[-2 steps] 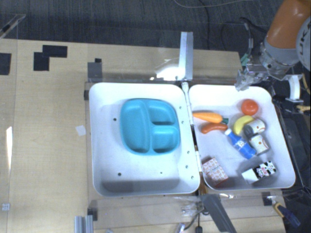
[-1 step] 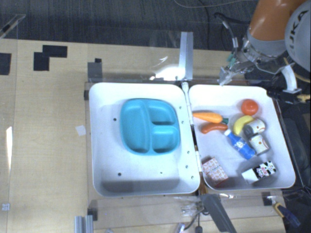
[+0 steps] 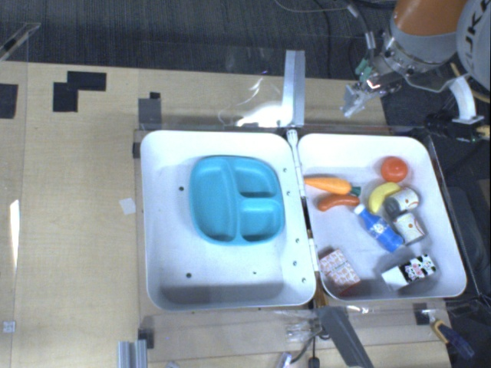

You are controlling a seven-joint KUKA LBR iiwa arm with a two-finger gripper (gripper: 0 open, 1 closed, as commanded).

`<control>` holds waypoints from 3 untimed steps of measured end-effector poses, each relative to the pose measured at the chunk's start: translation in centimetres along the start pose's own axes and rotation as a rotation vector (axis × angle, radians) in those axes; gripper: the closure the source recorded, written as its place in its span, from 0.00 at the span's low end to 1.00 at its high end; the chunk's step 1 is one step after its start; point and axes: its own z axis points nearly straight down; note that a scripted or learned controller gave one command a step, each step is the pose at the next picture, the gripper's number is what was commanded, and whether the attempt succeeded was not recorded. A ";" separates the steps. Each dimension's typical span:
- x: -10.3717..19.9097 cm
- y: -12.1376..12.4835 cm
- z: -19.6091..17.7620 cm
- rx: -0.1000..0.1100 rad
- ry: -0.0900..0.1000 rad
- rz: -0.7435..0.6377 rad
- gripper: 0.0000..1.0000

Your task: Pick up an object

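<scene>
The right bin [image 3: 443, 205] holds several small items. Among them are an orange carrot [image 3: 328, 184], a red-orange sausage shape [image 3: 337, 202], a red ball [image 3: 394, 168], a yellow banana [image 3: 381, 197] and a blue bottle [image 3: 380, 229]. Two small cans [image 3: 403, 200] [image 3: 411, 227], a black-and-white box [image 3: 415, 270] and a red patterned packet [image 3: 338, 270] lie there too. My gripper [image 3: 362, 90] hangs beyond the right bin's back edge, above the bench and apart from every item. I see nothing held in it.
A blue divided plate [image 3: 234, 199] lies in the left bin [image 3: 161, 228]. A metal post [image 3: 294, 90] rises at the back between the two bins. Cables [image 3: 322, 6] trail behind the arm's orange band [image 3: 430, 6]. Black marks sit on the bench at far left.
</scene>
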 end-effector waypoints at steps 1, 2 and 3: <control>1.8 -1.6 4.8 0.003 0.001 -0.102 1.00; 5.1 -6.0 7.7 0.004 0.002 -0.012 1.00; -0.3 -6.2 8.5 0.003 0.001 -0.022 1.00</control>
